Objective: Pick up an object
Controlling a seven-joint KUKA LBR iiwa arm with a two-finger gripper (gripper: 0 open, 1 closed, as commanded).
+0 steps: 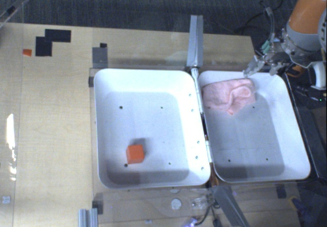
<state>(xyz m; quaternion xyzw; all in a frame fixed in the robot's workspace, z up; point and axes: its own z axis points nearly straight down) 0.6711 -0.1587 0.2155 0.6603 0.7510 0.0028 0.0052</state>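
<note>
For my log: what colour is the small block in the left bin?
Orange block, shown in the camera view.

The left bin (145,80) lies open from above except for an orange block (135,154) at lower left. In the right bin (265,167), a pink cloth (228,94) fills the upper left; the arm (306,16) crowds the upper-right corner, perhaps overhanging the rim.

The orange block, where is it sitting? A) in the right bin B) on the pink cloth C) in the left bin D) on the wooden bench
C: the orange block lies near the front of the left bin, while the pink cloth is in the right bin.
</note>
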